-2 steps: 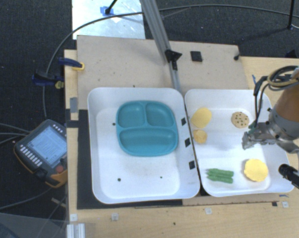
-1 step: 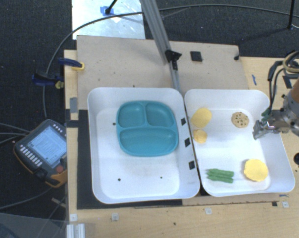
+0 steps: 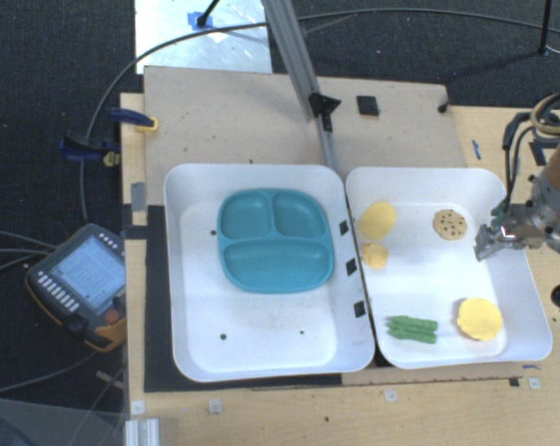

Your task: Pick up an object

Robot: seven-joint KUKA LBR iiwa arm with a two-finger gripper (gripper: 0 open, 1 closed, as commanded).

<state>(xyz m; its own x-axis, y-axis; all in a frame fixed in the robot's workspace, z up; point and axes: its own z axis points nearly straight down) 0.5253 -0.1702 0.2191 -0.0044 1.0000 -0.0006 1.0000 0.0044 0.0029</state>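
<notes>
— White plastic bins are seen side by side on the bench. What is laid out in them?

— A teal divided plate (image 3: 276,241) is set in the left bin (image 3: 196,342). In the right bin (image 3: 428,189) five small food-like items are spread well apart: a yellow round piece (image 3: 377,219), a smaller yellow piece (image 3: 375,256) just below it, a speckled cookie (image 3: 449,224), a green bean bundle (image 3: 412,328), and a yellow disc (image 3: 479,318) near the lower right corner.

— Where is the arm placed?

— The gripper (image 3: 495,240) is seen at the right bin's right edge, near the cookie and apart from it. Nothing is seen held. Whether it is open or closed cannot be told from this angle.

— How is the pick best done?

— One item should be chosen, probably the cookie as the nearest. The gripper should be centred over it and lowered straight down. A flat, thin piece is judged easy to slip past, so a low, square closing is advised.

— Can any writing be read?

— None can be read. A lit screen is seen on a handheld pendant (image 3: 80,282) at the left, but its content is too small to make out.
</notes>
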